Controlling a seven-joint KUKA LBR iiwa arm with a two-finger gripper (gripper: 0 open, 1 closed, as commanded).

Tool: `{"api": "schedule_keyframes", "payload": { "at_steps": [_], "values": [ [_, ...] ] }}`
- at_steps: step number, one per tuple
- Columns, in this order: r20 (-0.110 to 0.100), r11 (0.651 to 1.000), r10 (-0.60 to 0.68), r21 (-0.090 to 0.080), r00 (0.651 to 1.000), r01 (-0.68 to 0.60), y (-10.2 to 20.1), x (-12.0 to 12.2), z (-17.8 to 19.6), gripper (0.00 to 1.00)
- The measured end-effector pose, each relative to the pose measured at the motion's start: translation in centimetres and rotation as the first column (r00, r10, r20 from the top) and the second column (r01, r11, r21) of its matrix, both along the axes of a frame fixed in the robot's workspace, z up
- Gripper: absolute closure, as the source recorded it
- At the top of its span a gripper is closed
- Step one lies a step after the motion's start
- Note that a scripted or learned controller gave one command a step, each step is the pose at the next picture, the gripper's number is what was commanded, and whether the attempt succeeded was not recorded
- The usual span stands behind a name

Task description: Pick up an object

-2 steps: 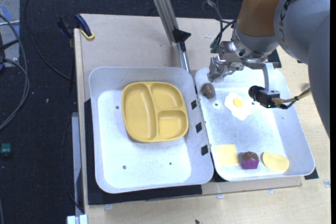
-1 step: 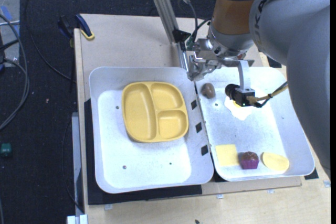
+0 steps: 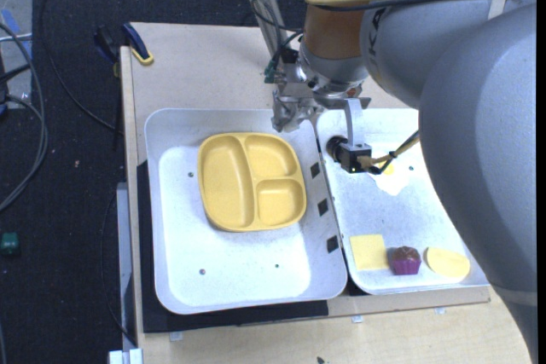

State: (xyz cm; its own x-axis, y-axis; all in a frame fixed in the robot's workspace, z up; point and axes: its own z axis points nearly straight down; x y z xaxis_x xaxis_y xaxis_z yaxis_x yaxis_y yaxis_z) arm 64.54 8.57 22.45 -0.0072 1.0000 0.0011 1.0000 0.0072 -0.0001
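Gripper [image 3: 300, 117] hovers over the bins' shared far edge; you cannot tell its jaw state, and nothing shows between them.

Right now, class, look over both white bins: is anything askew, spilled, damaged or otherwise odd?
Mostly tidy. The yellow three-compartment plastic tray sits slightly rotated in the left white bin, not square to its walls. In the right white bin, the yellow square block, purple lump and yellow round disc line the near edge. Nothing looks spilled or broken.
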Motion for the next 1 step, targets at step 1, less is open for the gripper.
{"api": "schedule_keyframes", "payload": {
  "at_steps": [1],
  "values": [
    [0.001,1.000,-0.004,-0.001,1.000,0.004,-0.32,0.02,0.12,0.00]
  ]
}}
